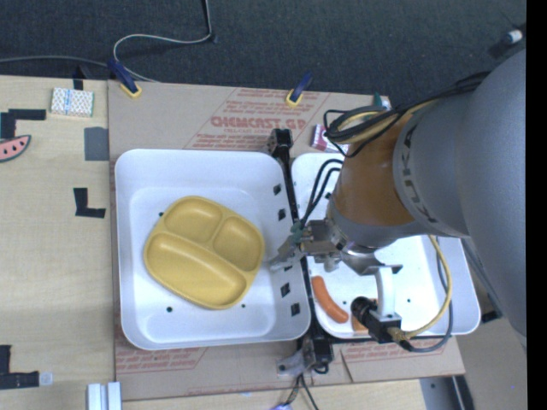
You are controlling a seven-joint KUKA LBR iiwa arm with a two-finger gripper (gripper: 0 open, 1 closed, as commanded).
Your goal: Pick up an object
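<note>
The tabletop point(51, 254) carries two white bins, and the grey arm point(444, 169) with its orange band covers much of the right bin point(457, 310). The left bin point(128, 229) holds a yellow divided plate point(203, 250) lying flat. The hand point(297, 250) hangs low over the wall between the bins, and I cannot tell whether it is wide or narrow, nor whether it holds anything. A small orange sausage-shaped piece point(328, 300) lies in the right bin, just beside the hand. This looks like the approach step, with no grasp yet made. The next move likely calls for centring over the piece, or over the plate's rim, before descending.
</note>
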